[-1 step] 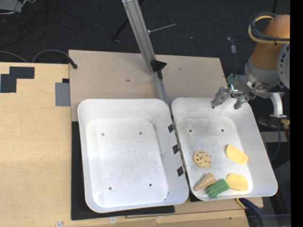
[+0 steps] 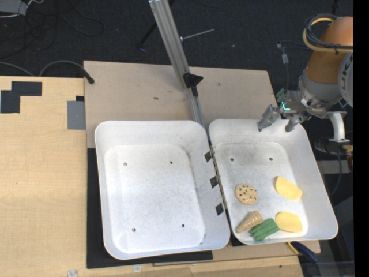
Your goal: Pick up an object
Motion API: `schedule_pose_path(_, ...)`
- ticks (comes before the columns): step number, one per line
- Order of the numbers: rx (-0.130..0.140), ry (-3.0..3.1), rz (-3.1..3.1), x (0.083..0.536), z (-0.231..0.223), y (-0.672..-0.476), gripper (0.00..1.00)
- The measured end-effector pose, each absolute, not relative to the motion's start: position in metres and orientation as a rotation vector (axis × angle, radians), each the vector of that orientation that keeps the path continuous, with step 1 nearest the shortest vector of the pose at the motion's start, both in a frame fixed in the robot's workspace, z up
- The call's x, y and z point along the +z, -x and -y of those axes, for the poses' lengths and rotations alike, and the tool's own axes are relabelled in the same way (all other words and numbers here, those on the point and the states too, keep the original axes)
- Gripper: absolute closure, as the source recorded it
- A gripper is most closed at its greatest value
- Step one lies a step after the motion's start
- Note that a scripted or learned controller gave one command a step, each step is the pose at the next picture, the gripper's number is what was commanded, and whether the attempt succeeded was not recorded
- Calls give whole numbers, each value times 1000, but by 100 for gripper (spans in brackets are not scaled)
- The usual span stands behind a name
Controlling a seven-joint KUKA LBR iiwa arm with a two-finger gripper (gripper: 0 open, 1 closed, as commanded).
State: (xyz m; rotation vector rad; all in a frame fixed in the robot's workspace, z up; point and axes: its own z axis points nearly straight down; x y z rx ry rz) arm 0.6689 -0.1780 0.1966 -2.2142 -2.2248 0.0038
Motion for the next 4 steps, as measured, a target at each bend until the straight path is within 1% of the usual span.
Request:
schedule_pose_path(1,7,2213,2220,132,178,-666,0)
schedule_pose_path(2,6,2210,2226,88,177,-666,0)
schedule_pose_path(3,3,2209,2231,102,177,-667,100)
schedule_pose_path(4,-2,2221,2226,145,181,-666,100)
